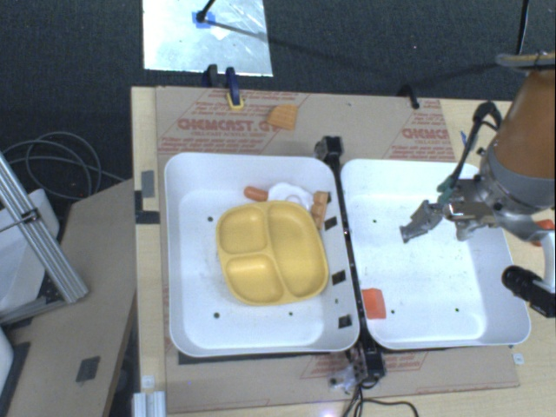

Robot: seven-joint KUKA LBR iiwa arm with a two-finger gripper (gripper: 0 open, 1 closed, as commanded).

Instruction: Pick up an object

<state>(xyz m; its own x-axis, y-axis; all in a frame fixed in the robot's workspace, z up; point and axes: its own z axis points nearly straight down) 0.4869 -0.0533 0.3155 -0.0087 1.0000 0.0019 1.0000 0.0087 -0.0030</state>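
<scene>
My gripper (415, 227) hangs over the middle of the right bin (486, 328), reaching in from the right below the orange-banded wrist. A small orange-red block (373, 302) lies in that bin's near left corner, well apart from the gripper. The left bin (187, 233) holds a yellow divided plate (271, 252). Behind the plate lie an orange sausage-shaped piece (255, 194), a white object (289, 195) and a small tan block (320, 205).
A tan piece (282, 115) lies on the cardboard behind the left bin, near a blue and yellow clamp (233, 89). A black divider (340, 233) runs between the bins. A black part (530, 289) overhangs the right bin's right rim.
</scene>
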